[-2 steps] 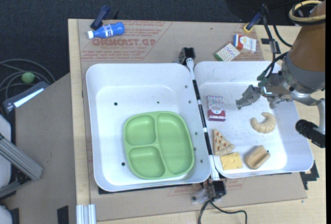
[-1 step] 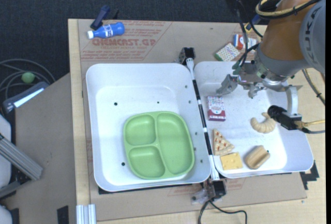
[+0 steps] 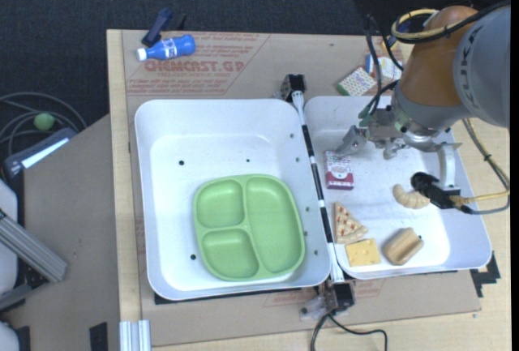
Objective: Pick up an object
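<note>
In the right bin (image 3: pixel 375 197), a red-and-white packet (image 3: pixel 339 172) lies flat by the centre wall, just below the gripper (image 3: pixel 351 144); I can't tell whether the gripper is spread or closed. The packet's long axis runs along that wall, paler end towards the gripper. Best to descend straight and pinch across its narrow width, clear of the wall.

the left bin (image 3: pixel 186 139) lies bare in its far half; the green plate (image 3: pixel 247 226) fills its near middle. in the right bin (image 3: pixel 477 242) the arm (image 3: pixel 434 74) covers the far end; red box (image 3: pixel 339 171), pizza slice (image 3: pixel 347 221), cheese (image 3: pixel 362 252), bread roll (image 3: pixel 402 246) and croissant (image 3: pixel 409 196) crowd the rest, bare floor between box and croissant.
</note>
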Available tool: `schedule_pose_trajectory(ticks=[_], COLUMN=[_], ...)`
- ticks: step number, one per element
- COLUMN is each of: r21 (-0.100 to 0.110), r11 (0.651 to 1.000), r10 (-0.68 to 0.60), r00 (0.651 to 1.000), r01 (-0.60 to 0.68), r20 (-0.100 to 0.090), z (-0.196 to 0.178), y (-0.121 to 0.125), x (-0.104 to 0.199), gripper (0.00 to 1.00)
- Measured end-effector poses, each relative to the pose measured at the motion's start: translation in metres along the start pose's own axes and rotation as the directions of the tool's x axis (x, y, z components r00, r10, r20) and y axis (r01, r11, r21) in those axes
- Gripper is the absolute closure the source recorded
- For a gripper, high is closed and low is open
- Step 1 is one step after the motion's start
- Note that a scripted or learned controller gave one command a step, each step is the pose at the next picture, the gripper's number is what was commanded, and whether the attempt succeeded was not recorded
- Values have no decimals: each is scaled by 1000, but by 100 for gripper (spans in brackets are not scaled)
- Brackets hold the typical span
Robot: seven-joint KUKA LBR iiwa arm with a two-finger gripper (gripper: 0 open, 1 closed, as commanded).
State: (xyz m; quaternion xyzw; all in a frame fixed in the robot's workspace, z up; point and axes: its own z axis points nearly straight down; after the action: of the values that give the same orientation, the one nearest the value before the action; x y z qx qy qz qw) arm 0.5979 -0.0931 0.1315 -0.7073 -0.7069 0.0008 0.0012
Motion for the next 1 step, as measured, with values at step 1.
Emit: schedule_pose_trajectory(ticks=[1], r21=[-8], r11=[1000], r10=[-1], r00=[1000], r01=[1], r20=[-1], z=[43], y=[-5], x=[-1], gripper=[0])
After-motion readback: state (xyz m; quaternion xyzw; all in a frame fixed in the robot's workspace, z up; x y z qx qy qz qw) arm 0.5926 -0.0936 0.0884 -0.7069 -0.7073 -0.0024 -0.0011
